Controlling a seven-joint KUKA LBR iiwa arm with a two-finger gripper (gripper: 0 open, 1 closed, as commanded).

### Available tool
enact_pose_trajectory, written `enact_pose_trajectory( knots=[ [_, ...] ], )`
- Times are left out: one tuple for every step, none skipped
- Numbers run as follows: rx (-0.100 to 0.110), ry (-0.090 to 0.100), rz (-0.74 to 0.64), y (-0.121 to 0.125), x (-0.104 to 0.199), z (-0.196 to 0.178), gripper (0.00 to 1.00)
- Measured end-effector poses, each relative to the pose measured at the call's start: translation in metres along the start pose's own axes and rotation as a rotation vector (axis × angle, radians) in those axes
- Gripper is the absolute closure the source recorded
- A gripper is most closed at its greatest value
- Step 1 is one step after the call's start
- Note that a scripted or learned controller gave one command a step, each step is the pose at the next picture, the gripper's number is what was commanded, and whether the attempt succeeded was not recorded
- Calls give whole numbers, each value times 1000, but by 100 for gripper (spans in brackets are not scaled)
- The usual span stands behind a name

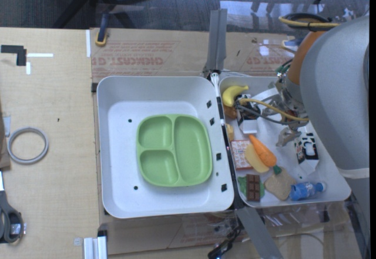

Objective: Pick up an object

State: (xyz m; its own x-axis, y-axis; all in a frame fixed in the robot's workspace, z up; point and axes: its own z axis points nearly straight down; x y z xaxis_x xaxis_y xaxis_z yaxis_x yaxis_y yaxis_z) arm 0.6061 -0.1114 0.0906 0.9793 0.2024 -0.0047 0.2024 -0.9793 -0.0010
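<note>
The small toy foods [258,155] lie crowded, touching, in the right-hand white bin [338,190]. Whether the fingers are apart or together I cannot tell. A grab there could likely catch two pieces or slip.

In the right bin [329,193] you have a heap of toy food: a yellow banana [234,94] at the far end, an orange carrot [262,151] lying aslant mid-bin across a yellow wedge [254,162], a chocolate bar [252,187] at the near left, a slice of toast [280,185] beside it, and a blue bottle [305,190] on its side.
</note>
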Motion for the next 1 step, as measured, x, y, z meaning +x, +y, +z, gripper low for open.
enact_pose_trajectory(
  knots=[
    [-1, 1, -59, -3, 46, -1, 0]
  ],
)
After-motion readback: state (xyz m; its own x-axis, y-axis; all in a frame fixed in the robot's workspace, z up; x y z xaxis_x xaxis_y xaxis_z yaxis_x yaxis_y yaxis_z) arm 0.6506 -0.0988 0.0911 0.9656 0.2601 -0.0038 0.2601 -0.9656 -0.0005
